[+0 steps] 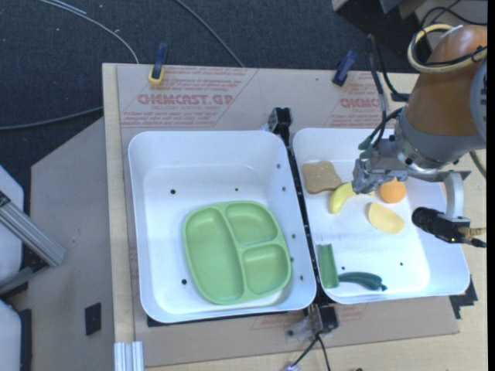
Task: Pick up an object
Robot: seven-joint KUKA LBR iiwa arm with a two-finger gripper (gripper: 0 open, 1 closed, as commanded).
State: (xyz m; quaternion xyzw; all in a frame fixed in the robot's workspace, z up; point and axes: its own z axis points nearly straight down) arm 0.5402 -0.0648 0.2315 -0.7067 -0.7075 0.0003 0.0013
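The right bin [433,277] holds several toy foods: a tan bread slice [321,176], a yellow banana [341,199], an orange ball [393,192], a pale yellow piece [385,218] and a green tool with a dark green handle [340,272]. My gripper [370,179] hangs low over the back of this bin, between the banana and the orange ball and just right of the bread. Its dark body hides the fingertips.
A green three-part plate [234,250] lies in the left bin [155,176]. The grey and orange arm [447,91] covers the right bin's back right corner. A black clamp [280,119] sits at the divider's far end. A black part [437,224] of the arm overhangs the right rim.
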